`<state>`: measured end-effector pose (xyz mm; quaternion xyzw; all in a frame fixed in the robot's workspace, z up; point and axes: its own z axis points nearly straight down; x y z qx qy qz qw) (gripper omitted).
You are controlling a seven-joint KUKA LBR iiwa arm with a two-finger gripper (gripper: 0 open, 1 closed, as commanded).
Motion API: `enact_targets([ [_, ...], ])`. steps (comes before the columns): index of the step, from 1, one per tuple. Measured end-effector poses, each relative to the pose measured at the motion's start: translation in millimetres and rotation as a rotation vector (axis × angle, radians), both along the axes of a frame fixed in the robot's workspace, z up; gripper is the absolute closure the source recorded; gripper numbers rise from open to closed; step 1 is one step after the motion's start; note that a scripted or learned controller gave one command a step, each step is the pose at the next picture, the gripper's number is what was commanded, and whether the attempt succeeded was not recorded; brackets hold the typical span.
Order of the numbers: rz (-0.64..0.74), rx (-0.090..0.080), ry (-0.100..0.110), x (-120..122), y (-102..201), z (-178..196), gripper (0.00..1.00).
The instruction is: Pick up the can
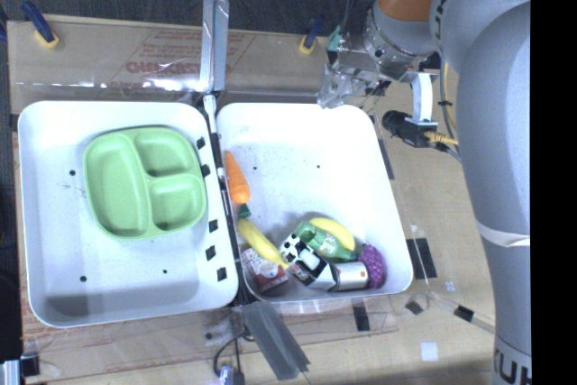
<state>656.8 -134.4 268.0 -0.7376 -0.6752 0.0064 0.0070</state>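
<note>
A silver can [349, 277] lies on its side in the near right corner of the right bin [297, 149]. It is packed between a purple bunch of grapes [372, 264] and a black-and-white object [303, 259]. The gripper [335, 92] hangs over the far edge of the right bin, well away from the can. Nothing shows under it.
Beside the can are a green item [317, 241], two bananas [335, 233] [257, 239] and a red-labelled packet [266, 270]. A carrot [236, 179] lies along the right bin's left wall. The left bin [45, 221] holds a green divided plate [144, 180].
</note>
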Motion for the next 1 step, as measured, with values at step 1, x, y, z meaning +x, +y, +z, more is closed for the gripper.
enact_targets([
  [1,-0.099,-0.003,-0.01,0.0,-24.1,-0.8,1.0],
])
